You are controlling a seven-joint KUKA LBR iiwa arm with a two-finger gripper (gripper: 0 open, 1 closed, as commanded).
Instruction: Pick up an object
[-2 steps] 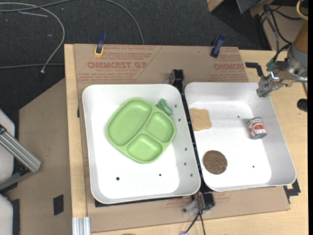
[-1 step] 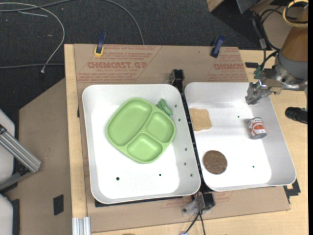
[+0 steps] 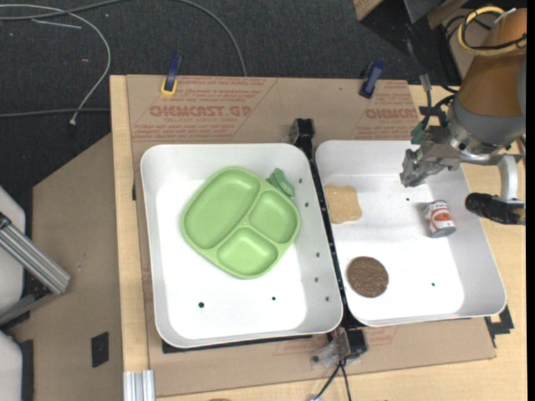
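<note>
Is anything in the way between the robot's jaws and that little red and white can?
Nothing visible is. The gripper hangs over the right bin, and the can lies just below and right of it in the picture, with bare white floor between.

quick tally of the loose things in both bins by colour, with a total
Green: 2, the light green divided plastic plate and a small darker green piece at its upper right edge, both in the left bin
Tan: 1, the flat squarish tan piece
Brown: 1, the round brown disc
Red and white: 1, the small can
Total: 5
</note>
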